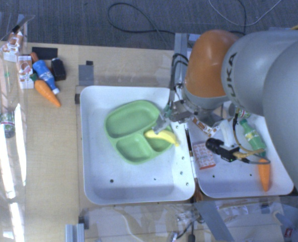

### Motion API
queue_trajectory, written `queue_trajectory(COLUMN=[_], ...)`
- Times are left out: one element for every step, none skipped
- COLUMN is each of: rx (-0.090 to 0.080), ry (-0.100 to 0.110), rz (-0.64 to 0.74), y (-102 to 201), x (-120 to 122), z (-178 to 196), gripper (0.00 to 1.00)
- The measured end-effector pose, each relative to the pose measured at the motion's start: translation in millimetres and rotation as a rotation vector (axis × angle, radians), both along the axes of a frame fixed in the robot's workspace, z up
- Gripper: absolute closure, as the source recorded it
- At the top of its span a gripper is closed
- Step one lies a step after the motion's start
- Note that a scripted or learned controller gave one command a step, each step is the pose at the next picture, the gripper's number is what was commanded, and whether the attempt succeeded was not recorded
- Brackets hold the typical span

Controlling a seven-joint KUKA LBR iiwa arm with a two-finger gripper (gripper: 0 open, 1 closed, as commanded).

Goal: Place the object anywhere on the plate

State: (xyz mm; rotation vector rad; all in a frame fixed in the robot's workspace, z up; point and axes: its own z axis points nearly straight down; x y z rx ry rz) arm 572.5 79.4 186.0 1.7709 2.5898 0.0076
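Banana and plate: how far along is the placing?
Looks mostly done: the banana lies over the right-hand compartment of the green plate, inside the left bin. In hand: the tool sits right at the banana's upper end; whether it grips it is hard to tell. Left: confirm release and pull the arm clear.

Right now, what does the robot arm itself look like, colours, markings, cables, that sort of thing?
The arm is bulky, with rounded, glossy grey shells and dark lettering on the grey casing. An orange band, domed and shiny, sits above the wrist. Thin dark cables run down beside the wrist to a small metallic grey end effector.
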Motion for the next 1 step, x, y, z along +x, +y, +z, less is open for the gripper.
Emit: queue_trajectory(rx=[0.0], ry=[0.0], rz=[-0.229], y=[-41.9], x=[54.3], z=[0.4], gripper=[0.0])
